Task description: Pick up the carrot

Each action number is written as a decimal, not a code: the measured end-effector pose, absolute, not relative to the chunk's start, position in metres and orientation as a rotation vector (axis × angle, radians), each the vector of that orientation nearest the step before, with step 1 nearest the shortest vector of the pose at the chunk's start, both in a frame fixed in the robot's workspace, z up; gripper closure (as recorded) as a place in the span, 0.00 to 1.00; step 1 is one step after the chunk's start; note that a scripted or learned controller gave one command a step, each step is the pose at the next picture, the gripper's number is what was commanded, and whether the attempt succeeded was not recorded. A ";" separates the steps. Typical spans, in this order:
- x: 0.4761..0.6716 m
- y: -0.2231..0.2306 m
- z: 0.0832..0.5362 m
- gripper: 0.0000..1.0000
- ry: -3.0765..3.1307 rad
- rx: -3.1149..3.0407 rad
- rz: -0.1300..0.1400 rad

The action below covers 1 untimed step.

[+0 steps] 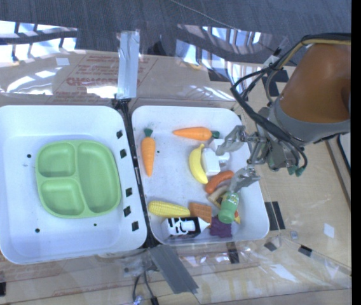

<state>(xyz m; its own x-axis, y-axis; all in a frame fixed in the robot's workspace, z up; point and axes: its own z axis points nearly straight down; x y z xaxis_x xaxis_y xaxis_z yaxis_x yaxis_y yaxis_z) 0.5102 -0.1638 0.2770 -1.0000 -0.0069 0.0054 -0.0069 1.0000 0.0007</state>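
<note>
Our claw [237, 159] hangs over the right edge of the right bin [168, 116], its two fingers spread wide apart with nothing pinched between them; one finger [230, 140] points toward the upper part of the bin, the other sits lower, near a green bottle-like toy [229, 209]. We see two carrots. One carrot [148, 155] lies upright along the bin's left wall, well apart from the claw. A second carrot [194, 133] lies crosswise near the bin's top, just left of the upper finger. Below it we find a banana [197, 164], a white block [210, 163], and a corn cob [168, 208] near the bottom. A green divided plate [78, 178] rests in the left bin [9, 129] on the counter.
</note>
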 end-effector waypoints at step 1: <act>0.533 -0.129 0.164 0.00 -3.125 0.125 -0.008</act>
<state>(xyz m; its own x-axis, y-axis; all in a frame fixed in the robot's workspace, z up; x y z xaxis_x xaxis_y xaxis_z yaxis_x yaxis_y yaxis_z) 0.5334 -0.1285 0.1636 -0.9967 -0.0799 0.0137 -0.0799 0.9968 0.0058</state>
